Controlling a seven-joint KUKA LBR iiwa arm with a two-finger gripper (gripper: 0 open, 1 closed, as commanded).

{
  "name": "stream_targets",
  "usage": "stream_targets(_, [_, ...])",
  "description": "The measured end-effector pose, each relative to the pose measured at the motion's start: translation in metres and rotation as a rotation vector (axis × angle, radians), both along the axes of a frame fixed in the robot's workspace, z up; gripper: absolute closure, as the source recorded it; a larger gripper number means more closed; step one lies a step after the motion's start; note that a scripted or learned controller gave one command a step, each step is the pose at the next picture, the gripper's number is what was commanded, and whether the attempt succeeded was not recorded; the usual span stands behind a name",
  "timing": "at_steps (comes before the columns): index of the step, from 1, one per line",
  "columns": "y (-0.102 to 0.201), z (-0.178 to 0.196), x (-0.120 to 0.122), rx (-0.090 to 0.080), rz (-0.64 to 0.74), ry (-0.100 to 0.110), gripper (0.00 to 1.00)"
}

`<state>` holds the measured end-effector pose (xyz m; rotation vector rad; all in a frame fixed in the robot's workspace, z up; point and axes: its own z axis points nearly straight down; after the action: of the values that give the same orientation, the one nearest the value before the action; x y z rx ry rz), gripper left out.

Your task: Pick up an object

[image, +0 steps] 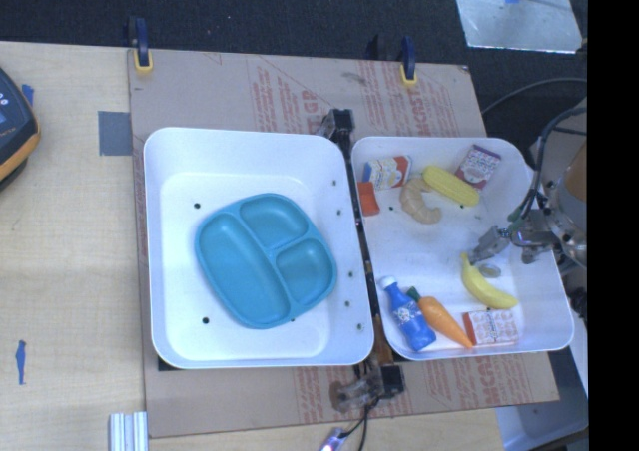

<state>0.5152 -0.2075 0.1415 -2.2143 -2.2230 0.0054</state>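
Blue bottle [405, 313], carrot [445, 321] and small carton [492, 327] along the right bin's [439, 239] near edge; banana [485, 284] just above, directly beside the tool [491, 244]; finger spread impossible to tell; best lowered squarely astride the banana's middle before closing.

I see the pickable things all lying in the right bin [547, 339]. A banana [486, 284] curves near the right side, yellow, flat on the floor. Just below it lies a small red-and-white box [493, 327], touching an orange carrot [445, 321] that slants toward the front edge. Beside the carrot lies a blue bottle [407, 314] with a white cap. Toward the back I see a corn cob [450, 186], a tan croissant [420, 204] near it, a purple-and-white carton [479, 164] and a red-and-white pack [387, 173] by the left wall.
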Motion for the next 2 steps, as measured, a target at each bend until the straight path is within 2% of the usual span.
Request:
stream_targets(1, [0.016,-0.050,0.004,0.000,0.001,-0.001,0.00])
stream_targets(2, [0.015,-0.040,0.004,-0.001,0.005,0.000,1.00])
